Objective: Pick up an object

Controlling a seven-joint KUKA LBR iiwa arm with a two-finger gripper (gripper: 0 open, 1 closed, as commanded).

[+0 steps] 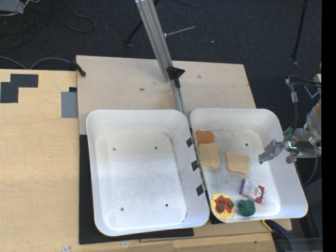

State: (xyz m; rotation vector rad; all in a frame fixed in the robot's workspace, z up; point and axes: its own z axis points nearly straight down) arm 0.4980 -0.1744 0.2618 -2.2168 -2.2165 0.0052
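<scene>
We start with the table [220, 83] and its two white bins; the right bin [273, 121] carries everything worth grabbing. Largest are two tan bread-like slices [210, 155], [238, 163], probably light and soft, best pinched across their short sides. An orange-brown piece [205, 137] sits just above them. Lower down lie a small printed packet [253, 191], likely slippery, a round yellow-and-red toy [222, 206] and a green lump [246, 208]. The tool [269, 152] hovers at the bin's right side, holding nothing; how far it's open, we cannot tell.
</scene>
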